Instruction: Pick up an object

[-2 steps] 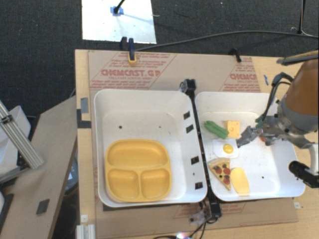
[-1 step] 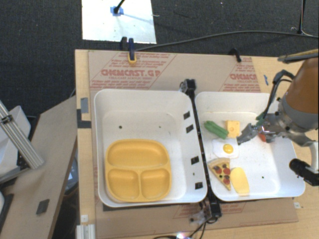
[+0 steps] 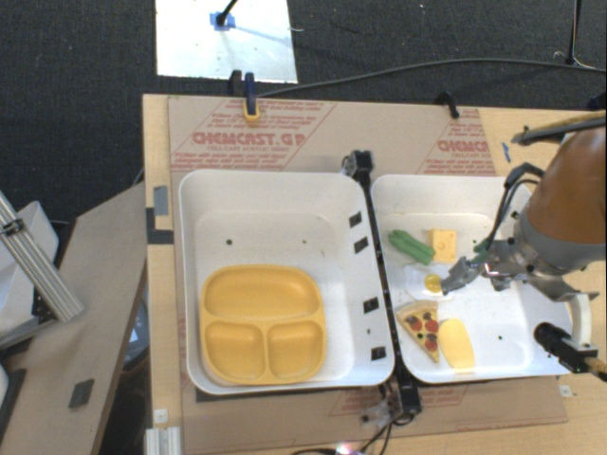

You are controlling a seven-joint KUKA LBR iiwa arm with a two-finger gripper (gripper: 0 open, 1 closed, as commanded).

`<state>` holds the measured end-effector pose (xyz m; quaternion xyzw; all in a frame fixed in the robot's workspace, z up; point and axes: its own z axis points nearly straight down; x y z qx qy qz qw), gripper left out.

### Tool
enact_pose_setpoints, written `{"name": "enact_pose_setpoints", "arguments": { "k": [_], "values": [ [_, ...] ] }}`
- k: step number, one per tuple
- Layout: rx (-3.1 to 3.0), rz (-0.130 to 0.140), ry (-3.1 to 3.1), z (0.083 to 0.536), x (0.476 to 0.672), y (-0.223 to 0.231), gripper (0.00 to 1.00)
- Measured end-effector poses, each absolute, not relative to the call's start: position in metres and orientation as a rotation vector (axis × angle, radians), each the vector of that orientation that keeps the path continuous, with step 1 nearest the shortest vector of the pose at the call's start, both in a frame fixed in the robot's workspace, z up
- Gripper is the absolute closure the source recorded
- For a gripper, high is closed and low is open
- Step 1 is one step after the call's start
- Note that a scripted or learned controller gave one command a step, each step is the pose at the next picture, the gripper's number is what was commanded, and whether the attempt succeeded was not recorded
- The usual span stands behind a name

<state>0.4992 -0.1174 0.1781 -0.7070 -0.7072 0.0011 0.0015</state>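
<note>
- gripper (image 3: 455, 276) low in the right shallow white plastic bin (image 3: 474, 190), tips near a small round yellow toy piece (image 3: 432, 283); cannot tell how the gripper is set, nor whether anything is held.
- likely target that yellow piece: looks light, stiff, smooth plastic, apt to slip or roll; best pinched across its middle.
- also in the right bin: green plastic toy pickle (image 3: 411, 245), yellow cheese-like block (image 3: 444, 245), toy pizza slice (image 3: 423, 328), pale yellow oblong toy (image 3: 456, 343), lying close together.
- left shallow white plastic bin (image 3: 275, 192) on the desk (image 3: 313, 131) holds 1 yellow 3-compartment plastic tray (image 3: 264, 324), compartments bare.
</note>
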Motion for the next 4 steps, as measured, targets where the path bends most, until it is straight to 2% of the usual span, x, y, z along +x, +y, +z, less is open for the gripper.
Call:
{"name": "enact_pose_setpoints", "arguments": {
  "k": [2,3,4],
  "values": [
    [-2.221,-0.008,-2.222,0.087,0.497,-0.107,0.0],
    [-2.223,-0.011,-2.225,0.099,0.498,-0.107,1.0],
    [-2.221,-0.007,-2.231,0.163,0.503,-0.105,1.0]
  ]
}}
